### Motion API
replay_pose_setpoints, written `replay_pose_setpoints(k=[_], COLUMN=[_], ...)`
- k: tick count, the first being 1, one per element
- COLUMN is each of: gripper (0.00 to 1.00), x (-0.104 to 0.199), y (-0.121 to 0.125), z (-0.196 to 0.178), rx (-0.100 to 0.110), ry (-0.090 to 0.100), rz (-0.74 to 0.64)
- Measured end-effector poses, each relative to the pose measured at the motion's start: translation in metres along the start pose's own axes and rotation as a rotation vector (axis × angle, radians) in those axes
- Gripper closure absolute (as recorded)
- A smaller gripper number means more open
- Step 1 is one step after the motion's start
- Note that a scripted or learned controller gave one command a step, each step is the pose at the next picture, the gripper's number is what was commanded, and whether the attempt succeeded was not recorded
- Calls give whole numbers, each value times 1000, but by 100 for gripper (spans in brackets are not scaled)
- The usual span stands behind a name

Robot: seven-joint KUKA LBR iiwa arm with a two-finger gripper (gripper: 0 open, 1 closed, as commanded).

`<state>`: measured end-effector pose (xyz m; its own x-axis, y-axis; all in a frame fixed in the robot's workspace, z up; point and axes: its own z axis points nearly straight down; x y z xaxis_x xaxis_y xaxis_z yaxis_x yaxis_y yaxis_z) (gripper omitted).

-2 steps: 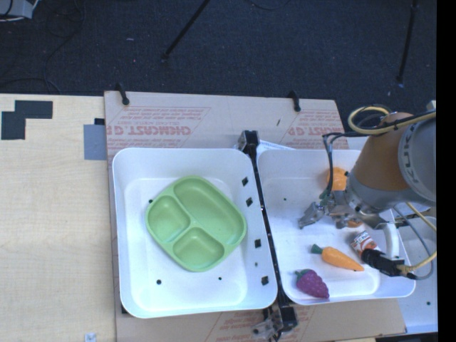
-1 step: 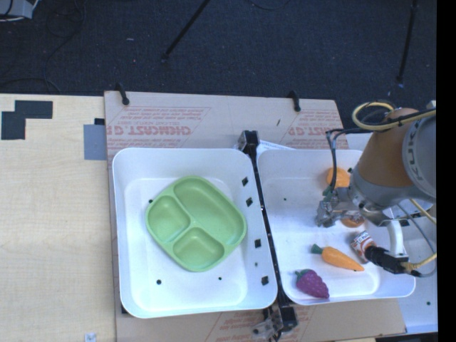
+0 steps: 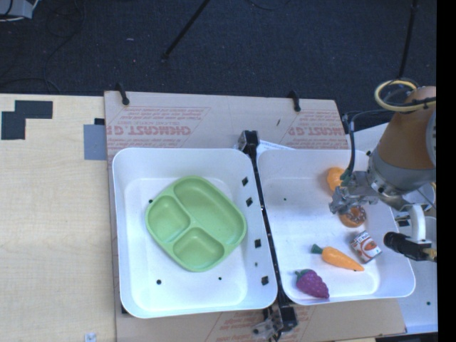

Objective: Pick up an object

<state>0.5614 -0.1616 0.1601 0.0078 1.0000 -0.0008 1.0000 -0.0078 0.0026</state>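
grapes [image 3: 312, 283] near edge | carrot [image 3: 338, 258] beside | gripper [image 3: 349, 206] over orange item [image 3: 353, 216]

Two bins sit side by side on the bench, their inner walls touching along a divider [image 3: 258, 219]. The left bin [image 3: 135, 184] holds a plate [image 3: 196, 223] near its middle. The right bin [image 3: 299, 184] holds its things toward its right half. An orange [image 3: 335, 177] lies farthest back. Just in front of it the gripper [image 3: 347, 204] hangs over a round thing [image 3: 353, 217], perhaps touching it. A can [image 3: 366, 247] lies in front of that, with a carrot [image 3: 338, 258] just to its left. Grapes [image 3: 312, 283] lie nearest the front wall, left of the carrot.
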Motion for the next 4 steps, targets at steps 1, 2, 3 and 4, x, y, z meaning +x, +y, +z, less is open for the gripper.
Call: replay_pose_setpoints(k=[1, 2, 3, 4], gripper=[100, 100, 100, 100], x=[-11, -5, 52, 111], y=[1, 8, 11, 6], z=[-50, -97, -86, -74], rx=[0, 1, 6, 7], ry=[0, 0, 3, 4], rz=[1, -9, -12, -12])
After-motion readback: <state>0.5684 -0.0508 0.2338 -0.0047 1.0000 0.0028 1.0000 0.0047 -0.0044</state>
